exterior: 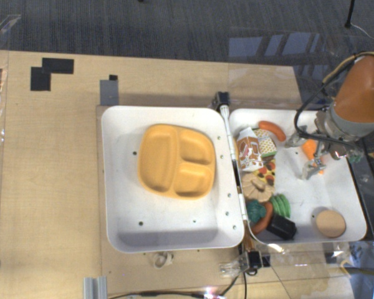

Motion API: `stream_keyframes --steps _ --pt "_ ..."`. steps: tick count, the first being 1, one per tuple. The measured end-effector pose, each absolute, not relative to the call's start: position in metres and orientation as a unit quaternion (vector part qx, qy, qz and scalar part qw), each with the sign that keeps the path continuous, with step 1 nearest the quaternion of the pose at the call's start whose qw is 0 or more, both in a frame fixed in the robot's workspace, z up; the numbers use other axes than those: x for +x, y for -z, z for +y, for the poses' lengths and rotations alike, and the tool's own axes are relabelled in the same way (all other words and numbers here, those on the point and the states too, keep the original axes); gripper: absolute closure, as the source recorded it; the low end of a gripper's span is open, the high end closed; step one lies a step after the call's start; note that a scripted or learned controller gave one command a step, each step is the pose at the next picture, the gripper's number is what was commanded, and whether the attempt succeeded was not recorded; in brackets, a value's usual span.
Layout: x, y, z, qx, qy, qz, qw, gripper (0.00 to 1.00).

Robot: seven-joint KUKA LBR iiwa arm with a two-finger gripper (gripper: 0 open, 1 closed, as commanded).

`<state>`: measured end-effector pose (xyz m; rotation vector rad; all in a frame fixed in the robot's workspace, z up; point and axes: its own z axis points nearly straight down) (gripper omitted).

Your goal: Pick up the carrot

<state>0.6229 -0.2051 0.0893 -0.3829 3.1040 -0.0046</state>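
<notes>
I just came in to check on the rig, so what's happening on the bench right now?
The arm reaches in over the right bin, with its gripper low beside an orange piece that looks like the carrot. I cannot tell if it has a grasp. A pile of toy food lies along that bin's left side. The left bin holds a yellow divided tray.

Grey arm (355, 120), orange band – perhaps black cables

lit bright, even | soft shadows | glare top-right | sharp
</notes>
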Motion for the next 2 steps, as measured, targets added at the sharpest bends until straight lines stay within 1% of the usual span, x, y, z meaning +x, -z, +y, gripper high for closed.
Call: stream_keyframes --steps 1,2 --pt "0.576 -0.089 -0.206 -0.157 0.0018 0.988 0.007 0.00" --pt "0.552 -0.090 -0.205 -0.068 0.0020 0.998 0.009 0.00"
